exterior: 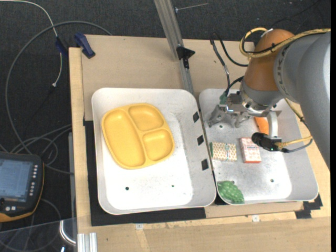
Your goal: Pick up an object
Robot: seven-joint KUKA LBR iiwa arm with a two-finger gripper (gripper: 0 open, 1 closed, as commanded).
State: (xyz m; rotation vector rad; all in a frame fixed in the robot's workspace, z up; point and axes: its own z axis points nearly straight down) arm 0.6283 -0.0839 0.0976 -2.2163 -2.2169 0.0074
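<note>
My gripper (pixel 227 115) hangs over the upper left part of the right bin (pixel 273 193), its metal fingers spread apart with nothing between them. Below it lie a small patterned packet (pixel 224 151) and a pink and white box (pixel 250 150). An orange object (pixel 261 124) sits partly hidden under the wrist. A green object (pixel 230 191) rests at the bin's front left corner.
The left bin (pixel 152 190) holds a yellow divided plate (pixel 137 135). A metal pole (pixel 170 20) rises behind the bins. Black cables run from the wrist, and a black connector (pixel 265 140) hangs over the right bin. A tablet (pixel 18 185) sits off the bench at left.
</note>
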